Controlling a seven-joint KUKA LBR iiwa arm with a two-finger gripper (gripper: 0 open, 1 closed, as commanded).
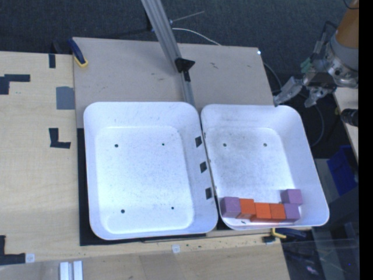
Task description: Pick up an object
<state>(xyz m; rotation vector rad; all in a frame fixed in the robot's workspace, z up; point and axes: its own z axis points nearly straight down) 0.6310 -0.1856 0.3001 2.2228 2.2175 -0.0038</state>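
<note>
Several small blocks lie in a row along the near edge of the right bin [303, 133]: a purple block [231, 206] at the left end, orange blocks [262, 210] in the middle, and two purple blocks [292, 204] stacked at the right end. My gripper [302, 93] hangs at the far right, above and just outside the right bin's far right corner. Its two fingers stand spread apart, open, with nothing between them. The blocks are well away from it, toward the near side.
The left bin [93, 156] sits beside the right one. A slanted metal pole [166, 34] rises behind the bins. A blue and yellow clamp [78, 52] grips the board's far left corner; another clamp [280, 234] sits at the near edge.
</note>
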